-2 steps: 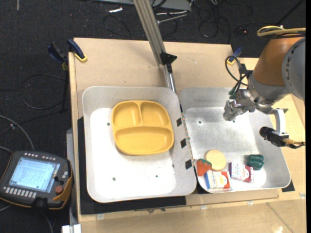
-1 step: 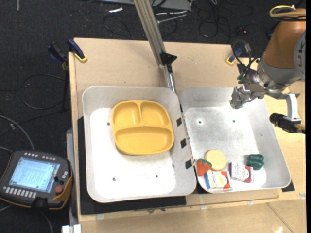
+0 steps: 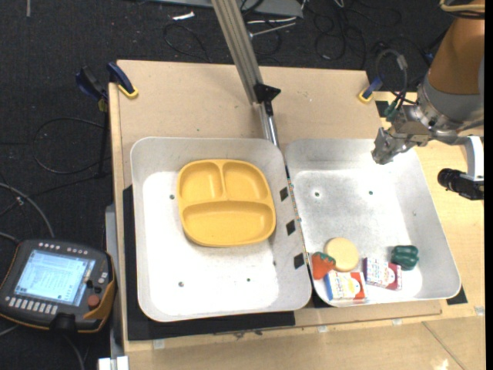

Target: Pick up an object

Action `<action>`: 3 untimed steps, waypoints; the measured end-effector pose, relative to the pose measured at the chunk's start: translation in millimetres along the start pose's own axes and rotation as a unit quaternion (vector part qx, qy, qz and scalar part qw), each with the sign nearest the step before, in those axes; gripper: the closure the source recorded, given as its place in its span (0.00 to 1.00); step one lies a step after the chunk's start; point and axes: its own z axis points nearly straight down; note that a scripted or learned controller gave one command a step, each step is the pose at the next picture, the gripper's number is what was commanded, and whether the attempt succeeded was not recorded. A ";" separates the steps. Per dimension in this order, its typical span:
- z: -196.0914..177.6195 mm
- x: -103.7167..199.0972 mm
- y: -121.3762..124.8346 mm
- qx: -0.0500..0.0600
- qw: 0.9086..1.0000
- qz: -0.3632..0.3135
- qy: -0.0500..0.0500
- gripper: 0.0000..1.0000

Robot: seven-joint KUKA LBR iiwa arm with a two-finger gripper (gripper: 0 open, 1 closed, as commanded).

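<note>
A yellow divided tray [image 3: 226,202] lies in the left bin [image 3: 154,230]. Along the near edge of the right bin [image 3: 362,199] sit several small items: a red strawberry-like piece [image 3: 321,264], a round beige disc [image 3: 343,253], a small carton with red and blue print [image 3: 345,286], a white and red packet [image 3: 382,272] and a green piece [image 3: 405,257]. My gripper [image 3: 383,151] hangs over the far right corner of the right bin, well away from these items. Nothing shows between its tips.
A metal pole [image 3: 240,41] slants up from the bench between the two bins. Yellow clamps [image 3: 123,83] sit at the bench's far corners. A teach pendant [image 3: 54,284] lies on the floor at the left. Cables cover the floor beyond the bench.
</note>
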 end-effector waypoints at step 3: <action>-0.6 149.6 25.8 0.002 1.000 -0.002 0.001 1.00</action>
